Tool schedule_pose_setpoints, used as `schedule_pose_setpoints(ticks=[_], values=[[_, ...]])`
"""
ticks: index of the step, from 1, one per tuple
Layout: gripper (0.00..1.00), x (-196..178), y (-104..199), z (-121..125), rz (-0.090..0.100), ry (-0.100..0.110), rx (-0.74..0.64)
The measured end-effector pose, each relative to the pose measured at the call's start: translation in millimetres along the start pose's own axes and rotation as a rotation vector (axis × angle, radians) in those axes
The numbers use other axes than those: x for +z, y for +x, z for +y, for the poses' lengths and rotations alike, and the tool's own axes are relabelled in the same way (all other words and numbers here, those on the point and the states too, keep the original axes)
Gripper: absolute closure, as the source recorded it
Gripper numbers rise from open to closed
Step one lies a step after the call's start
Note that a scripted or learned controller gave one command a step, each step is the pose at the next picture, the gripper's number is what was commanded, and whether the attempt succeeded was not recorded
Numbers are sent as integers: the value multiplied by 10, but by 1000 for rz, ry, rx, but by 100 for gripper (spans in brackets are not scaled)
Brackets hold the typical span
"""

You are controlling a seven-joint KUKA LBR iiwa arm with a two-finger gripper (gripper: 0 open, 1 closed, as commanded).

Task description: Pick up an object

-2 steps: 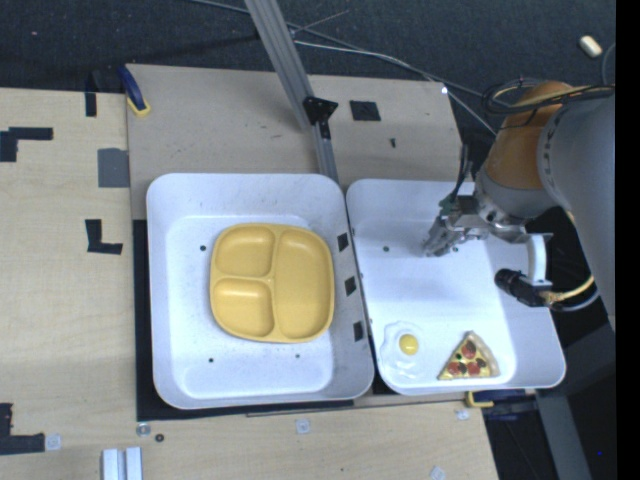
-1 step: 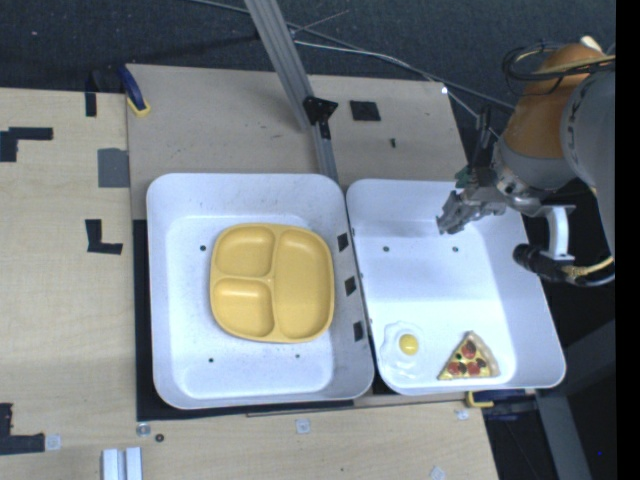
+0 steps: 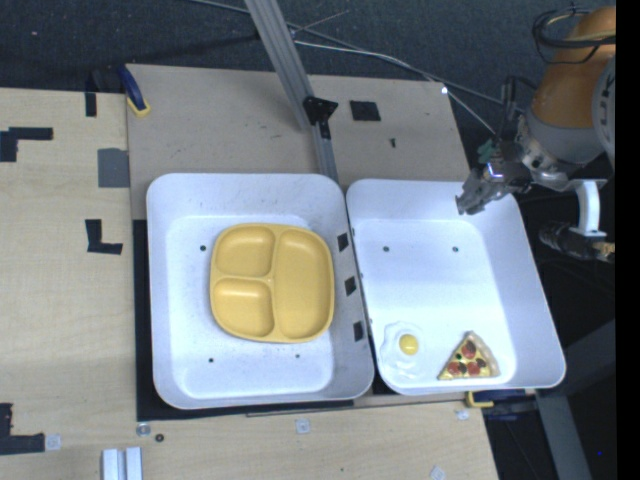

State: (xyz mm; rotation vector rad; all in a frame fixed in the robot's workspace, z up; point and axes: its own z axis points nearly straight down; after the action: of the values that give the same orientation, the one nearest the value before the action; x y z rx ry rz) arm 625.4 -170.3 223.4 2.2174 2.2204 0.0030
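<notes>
A yellow divided plate (image 3: 272, 282) lies in the left bin (image 3: 180, 218). In the right bin (image 3: 440, 258), near its front edge, lie a toy fried egg (image 3: 404, 347) and a toy pizza slice (image 3: 469, 359), side by side. My gripper (image 3: 476, 198) hangs over the far right corner of the right bin, well away from both toys, with nothing visible between its fingers. The fingers look close together.
A slanted metal pole (image 3: 290, 58) stands behind the bins, at their shared back edge. Cables (image 3: 400, 63) run across the bench behind the right bin. The arm's orange band (image 3: 572, 88) is beyond the bin's right rim.
</notes>
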Motion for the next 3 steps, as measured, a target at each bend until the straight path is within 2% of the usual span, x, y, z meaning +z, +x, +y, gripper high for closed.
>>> schedule_pose_setpoints(ticks=[1, 3], values=[[100, -472, 3, 9, 0, 1, -1], [100, -309, 1197, -234, 2, 6, -4]])
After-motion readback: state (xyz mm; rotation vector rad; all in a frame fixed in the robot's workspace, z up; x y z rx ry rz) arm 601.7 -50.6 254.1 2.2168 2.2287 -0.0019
